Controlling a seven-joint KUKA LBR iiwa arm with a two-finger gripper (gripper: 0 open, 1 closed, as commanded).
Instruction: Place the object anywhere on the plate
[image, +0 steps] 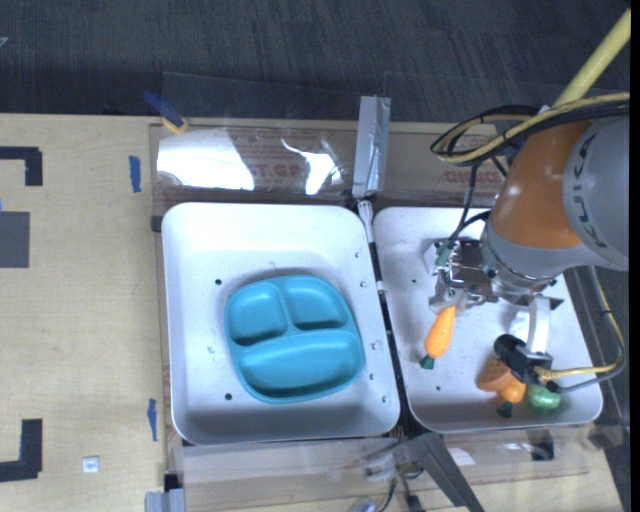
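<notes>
KUKA arm's hand (462, 285) hangs over the right bin (400, 385) w/ toy carrot (439, 333) just below it, grip state can't be told; blue plate (293, 335) waits in left bin (195, 235), so clamp carrot mid-body, lift clear of divider.

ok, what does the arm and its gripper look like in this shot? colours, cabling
The arm is grey with a broad orange band above the wrist. Black and yellow cables loop over it near the top, and a yellow hose runs off to the upper right. The gripper is a small metallic assembly with dark wiring and a bit of green on it.
</notes>
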